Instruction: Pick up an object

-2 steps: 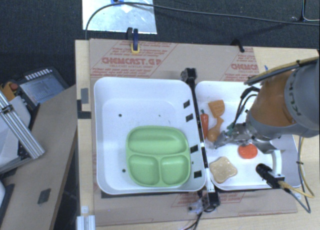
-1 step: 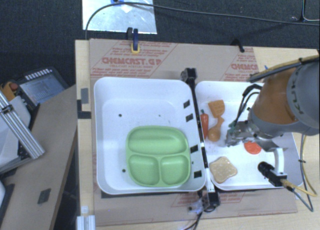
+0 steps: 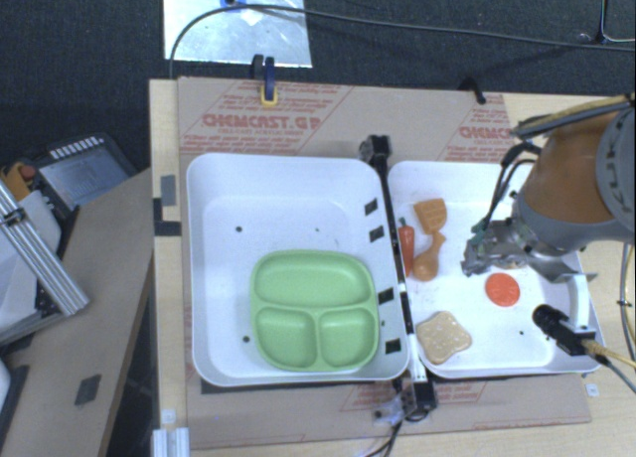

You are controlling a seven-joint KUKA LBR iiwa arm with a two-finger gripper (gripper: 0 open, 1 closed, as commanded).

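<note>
**Arm low over the right-hand bin, nothing seen in its grasp**

Two shallow white bins sit side by side on the table (image 3: 164, 246), met along a black-clipped divider. The right bin (image 3: 467, 172) serves as the landmark here.

Inside the right bin, against its left wall, lies a slim red-orange piece shaped like a carrot (image 3: 406, 239). Just to the right of it is an orange-tan toy with a squarish top and a rounded lower end (image 3: 429, 236), running from the bin's upper middle down toward its centre. A round red-orange disc (image 3: 503, 290) lies right of centre on the bin floor. A tan piece shaped like a slice of toast (image 3: 442, 337) rests in the bin's lower left corner.

The end effector (image 3: 487, 252) is over the centre-right of the bin, above and just left of the disc and well right of the orange-tan toy. Its metal parts are bunched and blurred, so whether the fingers are spread or closed cannot be told; no object shows between them. The grey and orange arm (image 3: 581, 182) comes in across the bin's right rim.

In the left bin (image 3: 229, 187), a green divided plate (image 3: 313, 308) lies in the lower half.
</note>
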